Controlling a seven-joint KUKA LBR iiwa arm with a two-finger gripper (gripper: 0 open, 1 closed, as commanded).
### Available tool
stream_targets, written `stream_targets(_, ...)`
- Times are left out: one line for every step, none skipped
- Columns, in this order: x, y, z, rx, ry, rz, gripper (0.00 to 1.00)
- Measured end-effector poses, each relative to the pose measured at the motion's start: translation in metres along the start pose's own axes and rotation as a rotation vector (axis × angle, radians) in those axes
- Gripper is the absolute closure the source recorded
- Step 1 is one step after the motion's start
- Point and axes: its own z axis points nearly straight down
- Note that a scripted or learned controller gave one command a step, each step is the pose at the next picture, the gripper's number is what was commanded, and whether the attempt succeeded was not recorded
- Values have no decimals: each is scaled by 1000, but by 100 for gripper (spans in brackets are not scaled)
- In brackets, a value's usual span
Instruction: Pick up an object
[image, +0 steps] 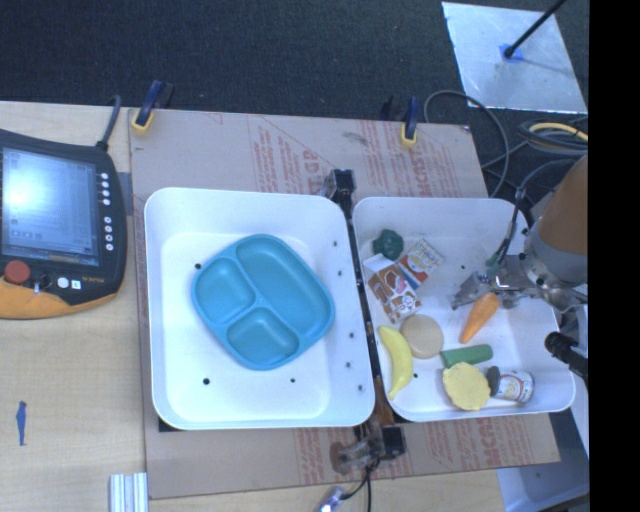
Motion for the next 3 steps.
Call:
stream_targets(41,-32,0,0,1,-1,0)
stream_targets(39,-32,-9,4,-1,-6,100)
stream_targets(69,-36,-25,1,2,-2,100)
